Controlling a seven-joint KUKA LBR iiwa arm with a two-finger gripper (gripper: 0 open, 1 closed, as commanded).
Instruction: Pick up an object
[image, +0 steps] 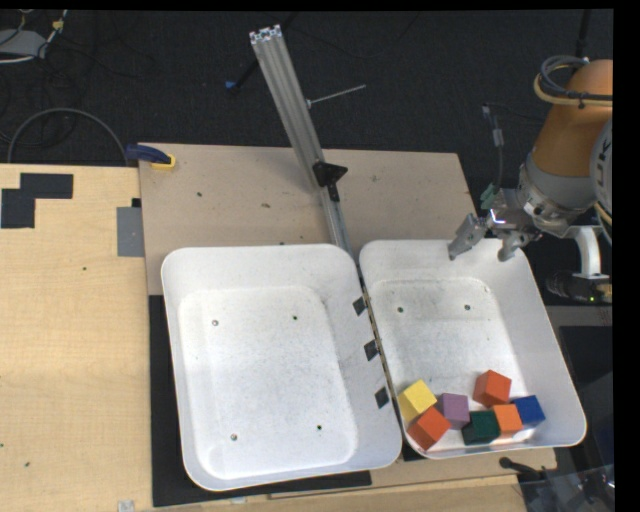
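1. Nearest the camera, a cluster of small solid-coloured cubes sits in the near corner of the right shallow white plastic bin (520, 300): an orange-red cube (431, 427), a yellow cube (418, 397), a pale purple cube (455, 407), a dark green cube (481, 427), an orange cube (508, 417), a blue cube (529, 409) and a red cube (492, 386).
2. They look light, rigid and flat-sided — easiest pinched across opposite faces. The red cube, at the cluster's far edge, seems the most open to take.
3. The left shallow white plastic bin (200, 290) lies alongside.
4. Farthest, the two-finger gripper (491, 238) hangs over the right bin's far rim — fingers spread apart, nothing between them, well apart from the cubes.
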